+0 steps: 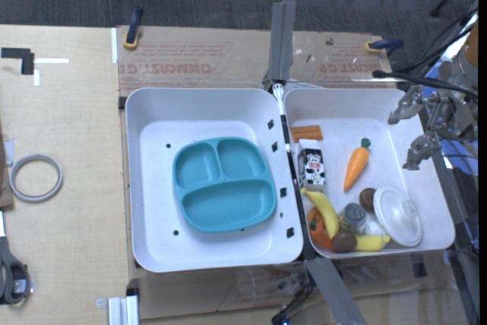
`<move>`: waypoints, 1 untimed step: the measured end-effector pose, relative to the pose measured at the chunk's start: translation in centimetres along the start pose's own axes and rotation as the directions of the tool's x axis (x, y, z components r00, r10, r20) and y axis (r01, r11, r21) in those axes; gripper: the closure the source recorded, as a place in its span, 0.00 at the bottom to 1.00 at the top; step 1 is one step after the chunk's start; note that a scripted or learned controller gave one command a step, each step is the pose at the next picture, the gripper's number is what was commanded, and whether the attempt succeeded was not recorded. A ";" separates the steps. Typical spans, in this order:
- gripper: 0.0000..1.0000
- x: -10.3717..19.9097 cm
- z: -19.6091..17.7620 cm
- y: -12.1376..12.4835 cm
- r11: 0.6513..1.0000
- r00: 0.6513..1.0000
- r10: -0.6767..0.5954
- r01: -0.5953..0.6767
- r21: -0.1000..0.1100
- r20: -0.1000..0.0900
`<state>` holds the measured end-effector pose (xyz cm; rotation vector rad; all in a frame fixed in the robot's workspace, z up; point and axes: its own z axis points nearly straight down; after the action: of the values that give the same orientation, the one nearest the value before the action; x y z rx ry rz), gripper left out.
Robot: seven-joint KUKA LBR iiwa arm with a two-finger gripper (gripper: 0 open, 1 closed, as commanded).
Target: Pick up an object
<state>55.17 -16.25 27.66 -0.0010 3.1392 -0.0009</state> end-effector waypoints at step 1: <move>0.00 -1.4 17.7 -1.5 0.952 0.952 0.306 -0.306 0.001 -0.002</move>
<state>56.59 -17.78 9.94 0.4855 3.1030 -0.0009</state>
